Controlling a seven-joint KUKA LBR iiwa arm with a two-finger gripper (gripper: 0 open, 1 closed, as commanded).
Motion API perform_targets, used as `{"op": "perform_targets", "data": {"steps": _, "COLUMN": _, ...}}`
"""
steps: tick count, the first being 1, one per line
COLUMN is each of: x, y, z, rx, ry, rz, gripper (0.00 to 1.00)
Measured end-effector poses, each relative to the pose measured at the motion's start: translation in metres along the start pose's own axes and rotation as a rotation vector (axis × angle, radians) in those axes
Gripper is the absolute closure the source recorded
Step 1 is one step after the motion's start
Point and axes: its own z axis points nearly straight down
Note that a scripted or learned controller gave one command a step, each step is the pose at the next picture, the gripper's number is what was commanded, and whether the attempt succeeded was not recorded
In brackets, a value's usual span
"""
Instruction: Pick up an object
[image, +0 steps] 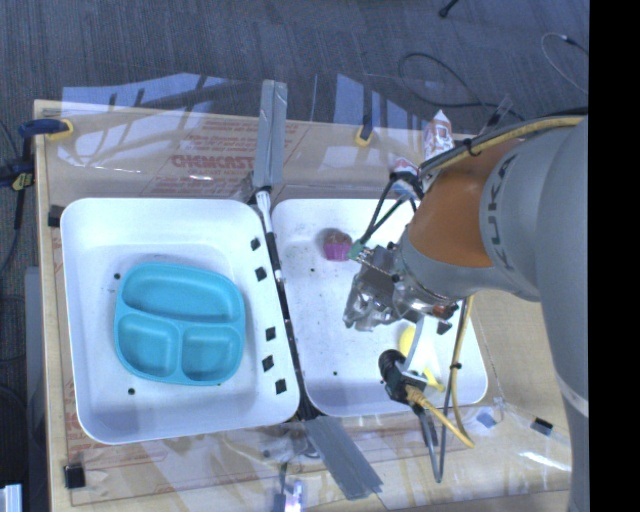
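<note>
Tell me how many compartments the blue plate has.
3. The blue plate in the left bin has one long compartment across its top and two smaller ones along its bottom.

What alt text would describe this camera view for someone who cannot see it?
A grey robot arm's gripper hangs low in the right white bin, near a small pink object. The left white bin holds a blue divided plastic tray.

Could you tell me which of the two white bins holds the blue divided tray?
The left bin: the blue divided tray lies there, while the gripper works in the right bin.
</note>
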Motion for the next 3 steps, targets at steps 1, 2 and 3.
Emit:
{"op": "perform_targets", "data": {"steps": 1, "x": 0.092, "y": 0.099, "z": -0.056, "rx": 0.003, "ry": -0.002, "rz": 0.003, "gripper": 1.00}}
{"op": "perform_targets", "data": {"steps": 2, "x": -0.033, "y": 0.088, "z": -0.034, "rx": 0.004, "ry": -0.001, "rz": -0.223, "gripper": 1.00}}
{"op": "perform_targets", "data": {"steps": 3, "x": -0.032, "y": 0.088, "z": -0.034, "rx": 0.004, "ry": -0.001, "rz": -0.224, "gripper": 0.00}}
